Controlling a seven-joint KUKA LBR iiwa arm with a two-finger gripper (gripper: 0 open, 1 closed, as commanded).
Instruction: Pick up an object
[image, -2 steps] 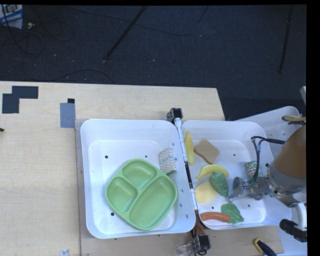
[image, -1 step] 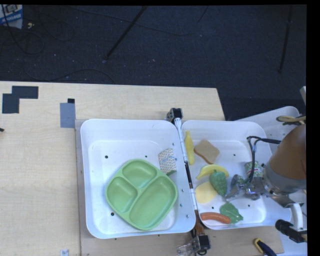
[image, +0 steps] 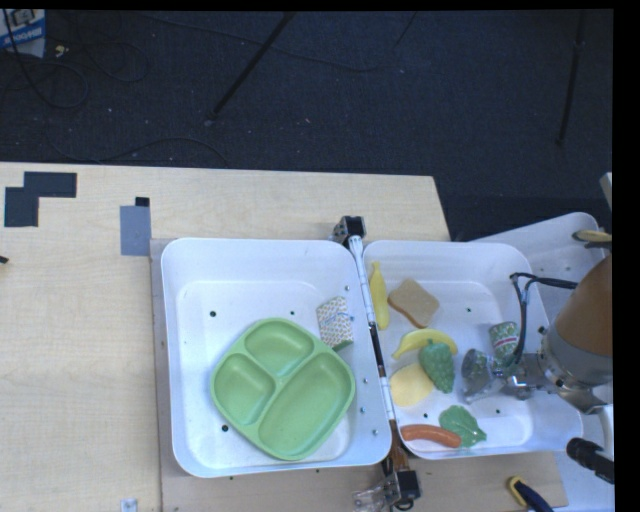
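Observation:
My gripper (image: 478, 376) is low in the right bin (image: 470, 258), reaching in from the right just past the orange-banded wrist (image: 588, 312). Immediately to its left lie a green broccoli-like piece (image: 436, 364) and a pale yellow fruit (image: 410, 385). A small green and white cup (image: 503, 340) stands just above and right of the gripper. Also in this bin are a slice of bread (image: 413, 301), a banana (image: 422, 342), a long yellow piece (image: 379, 292) by the divider, a sausage (image: 430, 435) and a green leafy piece (image: 463, 424).
The left bin (image: 190, 300) holds a green divided plate (image: 283, 387) and a small patterned block (image: 335, 320) at the plate's upper right. Black cables (image: 522, 300) loop over the right bin's right side. Wooden bench (image: 70, 330) lies left of the bins.

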